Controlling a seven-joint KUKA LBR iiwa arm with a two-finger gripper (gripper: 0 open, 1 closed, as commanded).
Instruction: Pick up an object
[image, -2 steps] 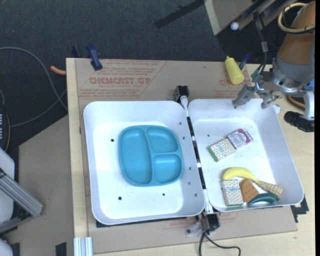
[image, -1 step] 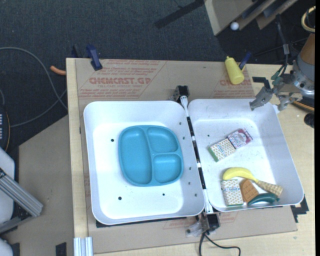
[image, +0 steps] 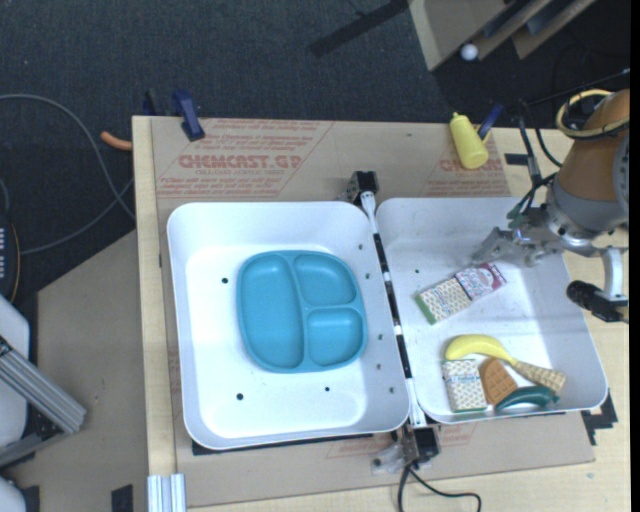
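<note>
Landmark: the right bin (image: 590, 345), one of two shallow white bins side by side on the table (image: 300, 160).
Near corner of the right bin: a teal curved piece (image: 525, 402) lies against the front wall, touching a brown biscuit-shaped piece (image: 497, 379).
Just left of that: a small patterned packet (image: 462, 385), touching the brown piece.
Behind them: a yellow banana (image: 478, 348), curved, its right tip running toward a tan waffle-patterned strip (image: 542, 377).
Middle of the right bin: a patterned packet with a green edge (image: 444, 299), lying at a slant, and a pink-and-white packet (image: 481, 281) touching its upper right end.
End effector: (image: 508, 243) over the far part of the right bin, its grey fingers spread moderately wide with nothing between them.
Objects relative to the end effector: the pink-and-white packet lies nearest, just in front and to its left, apart from the fingertips; the banana group is well apart, at the near wall.
Left of the right bin: the left bin (image: 200, 240) with a blue divided plate (image: 300, 310) in its middle.
Beyond the right bin: a yellow clamp handle (image: 467, 141) on the table's far edge.
</note>
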